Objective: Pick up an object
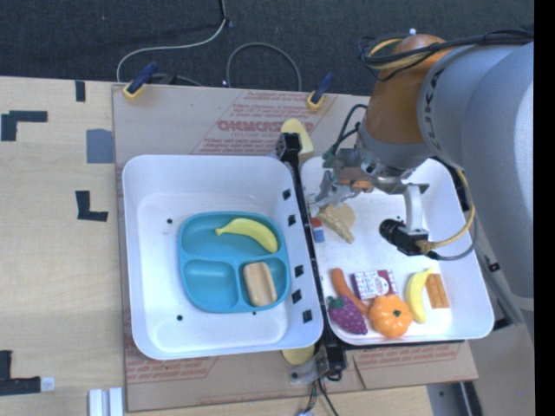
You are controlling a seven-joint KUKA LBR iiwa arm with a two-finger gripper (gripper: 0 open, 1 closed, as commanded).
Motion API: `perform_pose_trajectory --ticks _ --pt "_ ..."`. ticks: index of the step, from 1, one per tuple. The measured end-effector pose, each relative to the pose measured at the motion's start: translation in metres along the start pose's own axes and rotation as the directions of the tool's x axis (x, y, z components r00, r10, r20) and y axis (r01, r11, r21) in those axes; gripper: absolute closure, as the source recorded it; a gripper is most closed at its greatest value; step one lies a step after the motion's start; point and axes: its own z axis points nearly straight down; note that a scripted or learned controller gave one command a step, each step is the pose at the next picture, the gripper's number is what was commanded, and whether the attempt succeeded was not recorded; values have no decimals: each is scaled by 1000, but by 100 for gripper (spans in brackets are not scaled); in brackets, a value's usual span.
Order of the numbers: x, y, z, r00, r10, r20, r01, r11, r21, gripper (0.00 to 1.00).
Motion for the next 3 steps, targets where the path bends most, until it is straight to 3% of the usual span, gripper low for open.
perform_pose_trajectory --ticks 1,2,3 --pt "-3 -4 -30 1000 3 1 -3 1000 -3 100" --pt "-3 -4 -28 1000 3 1 -3 1000 -1 0" --pt "-22 -55 -28 1000 6 2 -6 1000 3 0"
